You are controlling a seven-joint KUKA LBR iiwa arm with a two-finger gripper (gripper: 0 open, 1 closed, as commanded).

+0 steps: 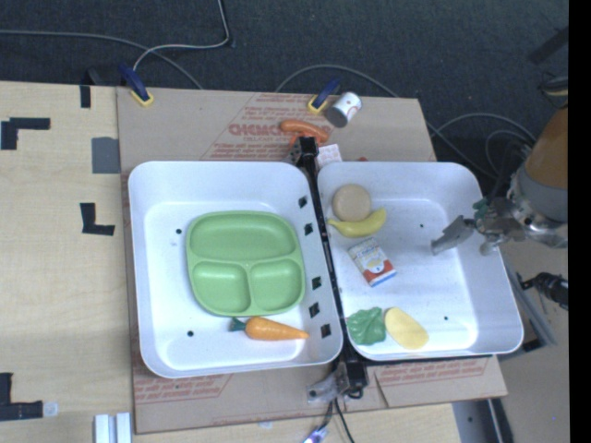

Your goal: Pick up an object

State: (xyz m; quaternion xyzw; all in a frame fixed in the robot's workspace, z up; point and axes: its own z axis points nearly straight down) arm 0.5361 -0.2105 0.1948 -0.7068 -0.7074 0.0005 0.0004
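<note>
The right bin [480, 275] holds a round tan bun [351, 200], a yellow banana [360, 223] just below it, a small red and white carton [373, 265], a green leafy piece [366, 325] and a pale yellow lump [406, 329]. In the left bin [152, 247] lie a green divided plate [247, 261] and an orange carrot [272, 329]. My gripper [459, 233] hangs over the right side of the right bin, well to the right of the carton and apart from every object. Nothing shows in its grasp.
An orange sausage-shaped toy [305, 128] and a small grey cylinder [343, 109] lie on the cardboard behind the bins. Blue and yellow clamps [137, 86] hold the cardboard's far edge. Cables run across the dark floor at the back and right.
</note>
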